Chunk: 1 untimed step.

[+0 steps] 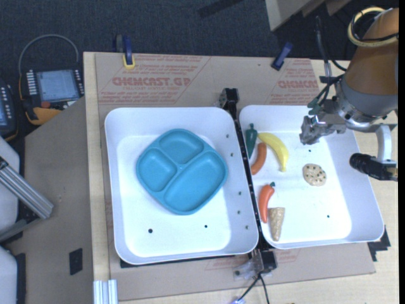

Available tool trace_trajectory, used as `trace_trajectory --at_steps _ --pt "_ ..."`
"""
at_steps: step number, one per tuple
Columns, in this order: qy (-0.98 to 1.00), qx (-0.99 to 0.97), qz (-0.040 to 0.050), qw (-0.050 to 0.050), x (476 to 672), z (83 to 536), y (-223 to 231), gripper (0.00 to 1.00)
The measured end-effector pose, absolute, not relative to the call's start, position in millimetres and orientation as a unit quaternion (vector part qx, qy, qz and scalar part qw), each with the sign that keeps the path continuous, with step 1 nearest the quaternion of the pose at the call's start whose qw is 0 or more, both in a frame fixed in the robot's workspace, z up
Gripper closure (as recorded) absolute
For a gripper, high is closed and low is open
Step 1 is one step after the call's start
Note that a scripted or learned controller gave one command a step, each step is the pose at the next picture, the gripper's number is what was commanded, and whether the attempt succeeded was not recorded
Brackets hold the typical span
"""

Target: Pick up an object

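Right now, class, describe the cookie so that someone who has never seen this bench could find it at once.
Start at the right white bin, the one that holds the toy food. Near its middle, to the right of the yellow banana, lies the cookie. It is the one round, flat, tan piece with dark specks; its neighbours are long, and mostly brightly coloured.

Bright toy food on white, blue beyond

Left of the grey gripper (311, 132): yellow banana (276, 148), speckled tan cookie (314, 174), orange carrot (266, 201), white bin (354, 227); farther left, blue divided plate (181, 170).
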<state>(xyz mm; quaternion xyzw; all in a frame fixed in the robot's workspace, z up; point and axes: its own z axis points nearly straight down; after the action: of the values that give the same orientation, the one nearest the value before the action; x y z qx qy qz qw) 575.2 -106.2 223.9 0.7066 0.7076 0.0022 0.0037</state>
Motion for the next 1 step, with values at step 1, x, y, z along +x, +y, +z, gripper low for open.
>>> trace_trajectory --at_steps 1 --pt "0.708 0.707 0.0009 0.002 576.0 238.8 -106.2 1.0"
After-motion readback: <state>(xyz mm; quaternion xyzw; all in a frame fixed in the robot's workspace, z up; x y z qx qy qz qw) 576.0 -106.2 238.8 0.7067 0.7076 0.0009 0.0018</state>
